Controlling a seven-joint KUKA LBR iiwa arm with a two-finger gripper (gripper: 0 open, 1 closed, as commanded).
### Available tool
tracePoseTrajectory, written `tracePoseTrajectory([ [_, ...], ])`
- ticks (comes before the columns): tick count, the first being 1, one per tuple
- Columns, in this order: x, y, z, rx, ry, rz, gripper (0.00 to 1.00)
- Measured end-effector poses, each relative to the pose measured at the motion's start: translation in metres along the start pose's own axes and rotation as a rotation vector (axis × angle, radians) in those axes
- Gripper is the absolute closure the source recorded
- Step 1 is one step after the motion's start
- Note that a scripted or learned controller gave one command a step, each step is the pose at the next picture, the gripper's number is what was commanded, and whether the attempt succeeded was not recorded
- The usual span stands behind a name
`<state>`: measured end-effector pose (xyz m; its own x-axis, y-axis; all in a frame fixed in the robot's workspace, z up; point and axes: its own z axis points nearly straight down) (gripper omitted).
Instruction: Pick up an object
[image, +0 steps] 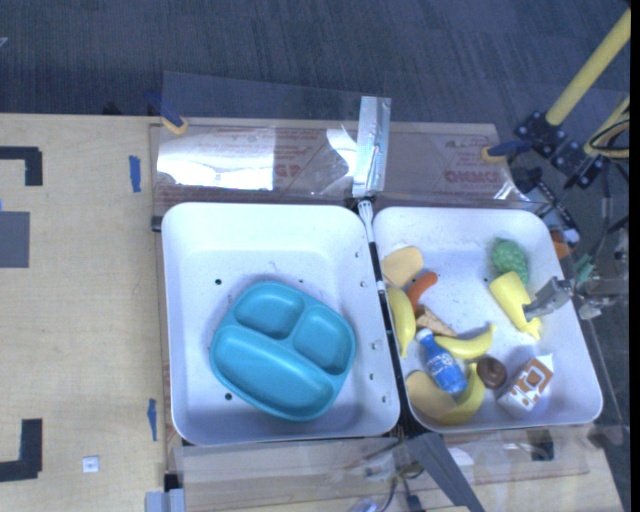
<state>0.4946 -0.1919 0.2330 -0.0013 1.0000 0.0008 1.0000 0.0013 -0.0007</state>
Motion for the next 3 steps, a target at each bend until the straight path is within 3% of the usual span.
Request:
tracePoseTrajectory([
  [1, 0.054, 0.080, 0.101, 0.008, 0.003, 0.022, 0.00],
  [2, 0.085, 0.128, 0.146, -0.006, -0.003, -0.200, 0.00],
  [3, -0.008, 0.139, 0.108, -0.005, -0.002, 0.114, 0.00],
])
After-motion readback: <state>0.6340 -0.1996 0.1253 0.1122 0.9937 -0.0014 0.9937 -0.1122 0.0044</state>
